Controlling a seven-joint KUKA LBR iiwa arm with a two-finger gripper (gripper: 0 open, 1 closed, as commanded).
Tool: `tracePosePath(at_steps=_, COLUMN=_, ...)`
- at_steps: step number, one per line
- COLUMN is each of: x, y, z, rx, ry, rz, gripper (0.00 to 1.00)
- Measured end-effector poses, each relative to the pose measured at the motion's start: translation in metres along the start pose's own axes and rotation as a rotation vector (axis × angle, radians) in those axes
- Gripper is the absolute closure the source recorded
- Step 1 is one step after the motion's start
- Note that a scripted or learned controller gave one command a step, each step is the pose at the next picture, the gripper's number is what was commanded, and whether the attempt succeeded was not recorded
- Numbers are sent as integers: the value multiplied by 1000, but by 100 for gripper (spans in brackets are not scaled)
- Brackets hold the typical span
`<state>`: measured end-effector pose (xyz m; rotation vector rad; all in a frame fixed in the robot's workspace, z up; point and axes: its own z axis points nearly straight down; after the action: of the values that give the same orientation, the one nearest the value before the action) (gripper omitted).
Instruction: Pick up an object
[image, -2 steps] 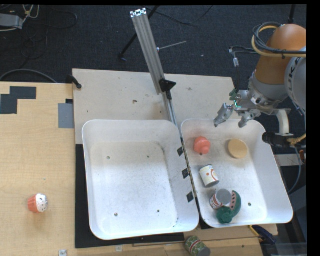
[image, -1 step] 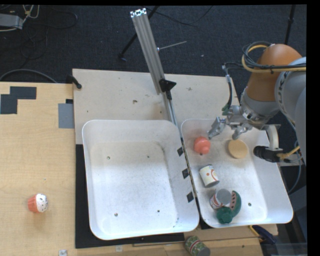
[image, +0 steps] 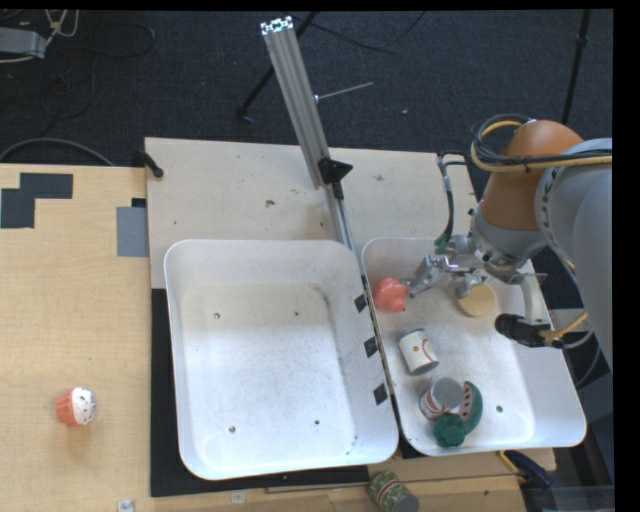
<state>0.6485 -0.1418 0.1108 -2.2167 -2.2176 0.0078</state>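
A grey robot arm with an orange band above its wrist (image: 525, 180) reaches in from the right of the frame and lowers its metal two-finger end effector (image: 425, 277) into the upper part of the right-hand shallow white plastic bin (image: 560, 425), where the candidates for the pick lie scattered. The nearest of them, a small round salmon-pink ball (image: 390, 293), sits against the bin's left wall, just beside the fingertips and touching or nearly touching them; whether the end effector is spread or closed cannot be told from this angle, and nothing is visibly held between its fingers. The low, slanted reach suggests the arm is lining up on the ball, and the wall behind the ball may help stop it rolling away. A pale tan rounded object (image: 478, 300) rests just below the wrist, partly under the arm. Farther down the same bin lie a small white cylinder with an orange mark (image: 419, 352), then a red-and-white can with a grey top (image: 441, 397) leaning against a dark green curved toy (image: 458, 420) near the bin's lower edge. The left-hand shallow white plastic bin (image: 200, 270) sits alongside on the counter. A small red-and-white ball (image: 76, 407) lies well apart on the pale wooden surface at the lower left of the frame.
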Motion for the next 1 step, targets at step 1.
tracePosePath(at_steps=1, x=2, y=0, z=21, rx=-3, ry=0, rz=0, gripper=0)
